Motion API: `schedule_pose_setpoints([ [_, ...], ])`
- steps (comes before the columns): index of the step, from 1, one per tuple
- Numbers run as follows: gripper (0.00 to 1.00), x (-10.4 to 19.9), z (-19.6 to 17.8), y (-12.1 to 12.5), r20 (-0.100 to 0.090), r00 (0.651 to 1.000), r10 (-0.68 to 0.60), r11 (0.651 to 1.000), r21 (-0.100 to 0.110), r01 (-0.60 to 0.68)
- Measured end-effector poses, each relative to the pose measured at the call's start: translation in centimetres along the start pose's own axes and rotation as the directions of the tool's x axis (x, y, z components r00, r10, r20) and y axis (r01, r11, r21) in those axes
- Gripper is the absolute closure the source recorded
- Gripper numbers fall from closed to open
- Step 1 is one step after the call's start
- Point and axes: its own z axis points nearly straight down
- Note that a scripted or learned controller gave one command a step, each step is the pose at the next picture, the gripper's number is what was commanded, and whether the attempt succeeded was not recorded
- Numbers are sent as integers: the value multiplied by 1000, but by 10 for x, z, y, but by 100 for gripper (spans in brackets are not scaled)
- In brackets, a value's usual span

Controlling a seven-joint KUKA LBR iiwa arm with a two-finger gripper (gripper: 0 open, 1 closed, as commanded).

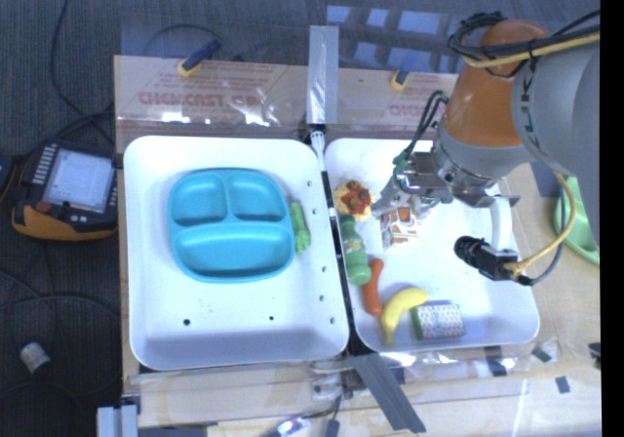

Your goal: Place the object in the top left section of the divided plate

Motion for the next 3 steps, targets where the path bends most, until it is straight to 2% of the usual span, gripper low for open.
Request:
schedule_pose_setpoints([
  [1, 100, 88, -120, -36, -2, 983, -184, 983, -7, 184],
  [2, 100, 165, -101, -59, -2, 984, -176, 984, -5, 176],
  [3, 100, 251, -39, -74, -2, 942, -334, 942, -4, 334],
])
